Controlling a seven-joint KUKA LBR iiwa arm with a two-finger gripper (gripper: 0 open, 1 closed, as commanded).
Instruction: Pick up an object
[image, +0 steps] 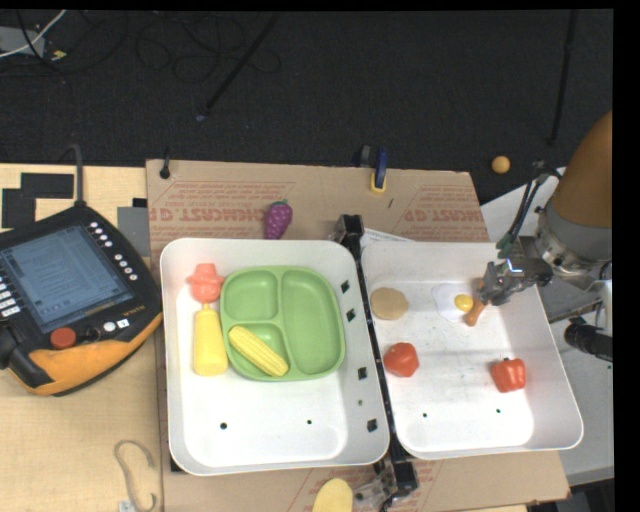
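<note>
Camera view: end effector (497, 285) hangs low in the right bin (560, 400), its tip touching or just above a small yellow-and-orange piece (468, 306); whether it is clenched or released I cannot tell. Tomato (401, 359), pepper (509, 374) and a tan disc (389, 303) lie apart from it. A good pick probably needs the tool centred over that piece, clear of the wall.

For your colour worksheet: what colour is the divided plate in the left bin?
Light green: the divided plate shows best in the camera view from above.
</note>
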